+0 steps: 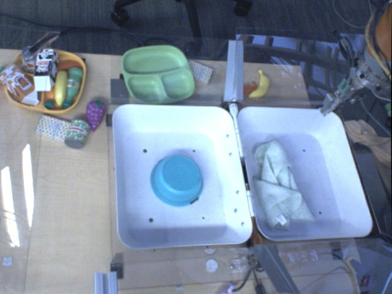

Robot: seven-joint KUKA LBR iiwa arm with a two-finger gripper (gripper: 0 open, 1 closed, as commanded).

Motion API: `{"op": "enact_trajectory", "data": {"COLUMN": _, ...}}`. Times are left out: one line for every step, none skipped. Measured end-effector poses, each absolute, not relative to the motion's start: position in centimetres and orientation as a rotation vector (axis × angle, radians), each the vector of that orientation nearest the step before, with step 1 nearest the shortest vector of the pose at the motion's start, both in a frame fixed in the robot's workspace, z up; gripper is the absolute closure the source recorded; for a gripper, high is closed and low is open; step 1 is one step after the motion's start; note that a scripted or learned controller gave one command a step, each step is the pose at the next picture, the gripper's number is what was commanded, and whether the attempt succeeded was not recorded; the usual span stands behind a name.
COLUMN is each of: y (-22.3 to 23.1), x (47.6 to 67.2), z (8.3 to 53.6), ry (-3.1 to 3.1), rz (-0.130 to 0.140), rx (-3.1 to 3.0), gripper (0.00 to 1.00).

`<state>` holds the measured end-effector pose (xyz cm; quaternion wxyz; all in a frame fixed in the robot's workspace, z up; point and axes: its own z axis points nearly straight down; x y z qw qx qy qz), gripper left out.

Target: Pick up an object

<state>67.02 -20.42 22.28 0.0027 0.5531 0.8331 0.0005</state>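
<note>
Gripper (331, 105): we find it at 2 o'clock, above right bin (343, 225) rim; finger state we cannot tell
Blue bowl (177, 179): left bin (131, 225) centre
White cloth (278, 185): right bin

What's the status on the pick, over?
Claw above right bin's far corner, holding nothing visible. Blue bowl in left bin, white cloth in right. Nothing in the way.

No legible text, labels or numbers; packaging print too small, blurred.
</note>
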Motion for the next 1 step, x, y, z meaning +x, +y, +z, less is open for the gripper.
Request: {"op": "enact_trajectory", "data": {"y": -20.22, "x": 67.22, "z": 23.42, "ry": 2.612, "rz": 0.004, "rx": 1.724, "gripper": 1.00}}
